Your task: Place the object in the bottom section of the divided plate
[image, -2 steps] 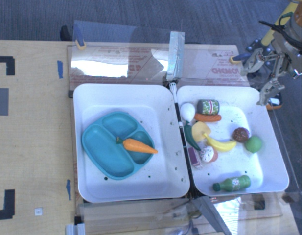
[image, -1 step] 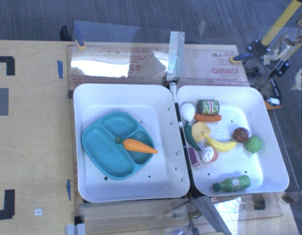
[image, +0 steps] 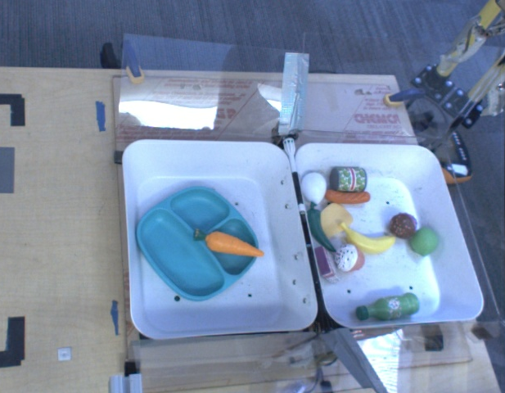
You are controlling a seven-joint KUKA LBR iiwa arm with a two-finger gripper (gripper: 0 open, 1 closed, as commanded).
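**Carrot on the plate, arm pulled well back**

The orange plastic carrot [image: 232,244] lies across the teal three-section divided plate [image: 166,252] in the left white bin [image: 146,305], straddling the ridges. Its long axis runs left-right, green stem left, tip pointing right and slightly down. The gripper [image: 445,97] hangs far upper right; whether it's wide or narrow, I cannot tell. Best play: grip across the carrot's middle.

The divided plate [image: 180,256] is showing smooth teal plastic with a soft sheen. The carrot [image: 232,243] is looking like matt orange plastic. Both white bins [image: 268,301] are presenting smooth, faintly glossy plastic. The bench [image: 47,219] is showing pale matt wood. The green bottle [image: 388,307] is appearing glossy.
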